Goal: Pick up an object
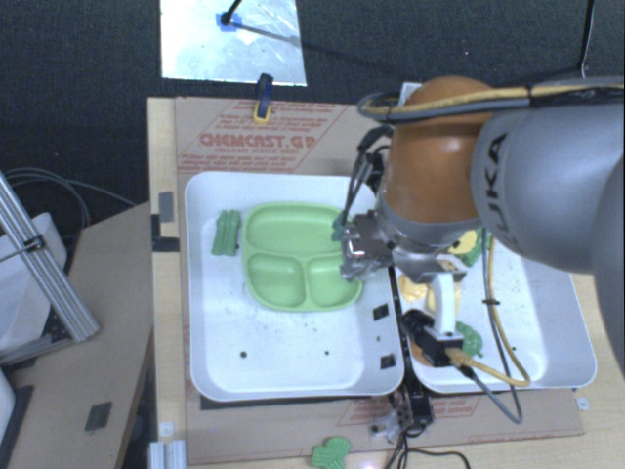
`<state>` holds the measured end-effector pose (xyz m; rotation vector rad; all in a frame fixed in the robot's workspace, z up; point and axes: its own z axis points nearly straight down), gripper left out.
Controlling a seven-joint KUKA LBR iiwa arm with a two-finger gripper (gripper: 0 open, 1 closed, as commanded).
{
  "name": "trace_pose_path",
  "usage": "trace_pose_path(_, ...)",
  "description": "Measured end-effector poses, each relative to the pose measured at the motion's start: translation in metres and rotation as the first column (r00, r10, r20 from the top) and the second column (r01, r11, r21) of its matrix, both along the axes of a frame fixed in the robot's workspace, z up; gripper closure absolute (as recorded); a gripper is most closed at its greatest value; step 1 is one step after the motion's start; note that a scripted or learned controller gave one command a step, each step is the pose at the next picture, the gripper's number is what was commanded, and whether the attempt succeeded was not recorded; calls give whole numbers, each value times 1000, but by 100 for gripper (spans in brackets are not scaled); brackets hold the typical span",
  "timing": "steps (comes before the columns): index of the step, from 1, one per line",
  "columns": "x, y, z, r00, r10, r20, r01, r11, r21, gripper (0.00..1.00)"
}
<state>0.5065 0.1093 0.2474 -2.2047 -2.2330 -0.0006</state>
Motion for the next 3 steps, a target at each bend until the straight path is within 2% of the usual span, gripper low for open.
trace_pose_path(1,26,-73,-31,1000,-16,2,16,1000,-4,100)
trace_pose_path(2,25,-69,-29,1000,-12,3,12,1000,-3,0)
trace_pose_path(3,17,-115,-65,1000,-16,-1,16,1000,-4,0)
